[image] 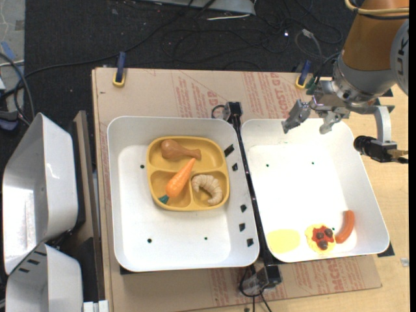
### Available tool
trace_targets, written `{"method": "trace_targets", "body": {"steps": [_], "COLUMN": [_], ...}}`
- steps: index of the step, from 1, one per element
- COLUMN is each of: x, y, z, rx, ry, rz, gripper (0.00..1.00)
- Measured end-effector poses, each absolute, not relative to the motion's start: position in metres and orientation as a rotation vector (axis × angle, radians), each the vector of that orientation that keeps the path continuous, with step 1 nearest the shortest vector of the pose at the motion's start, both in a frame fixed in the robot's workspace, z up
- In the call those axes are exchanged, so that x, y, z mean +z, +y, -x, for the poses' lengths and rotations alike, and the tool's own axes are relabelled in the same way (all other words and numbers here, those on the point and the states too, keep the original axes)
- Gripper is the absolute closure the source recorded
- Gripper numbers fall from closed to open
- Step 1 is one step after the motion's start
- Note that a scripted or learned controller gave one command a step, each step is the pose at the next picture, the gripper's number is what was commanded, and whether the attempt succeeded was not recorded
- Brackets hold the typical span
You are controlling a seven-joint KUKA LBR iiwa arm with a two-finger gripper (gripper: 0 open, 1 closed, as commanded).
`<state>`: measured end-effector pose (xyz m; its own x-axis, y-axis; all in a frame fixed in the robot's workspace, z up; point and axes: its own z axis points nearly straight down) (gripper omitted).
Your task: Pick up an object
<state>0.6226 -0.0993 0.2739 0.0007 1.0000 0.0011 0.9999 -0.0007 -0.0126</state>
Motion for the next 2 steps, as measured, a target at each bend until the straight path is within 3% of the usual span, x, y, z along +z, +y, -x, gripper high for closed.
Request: {"method": "trace_targets", "body": {"steps": [1,2], "x": [0.282,0.235], "y": [-0.099,-0.1], "z": [-0.624,-0.616], "rx": [0.0,0.005], "ry": [-2.223,-2.218], "rz": [2.22,2.221], "gripper": [0.0,0.0]}}
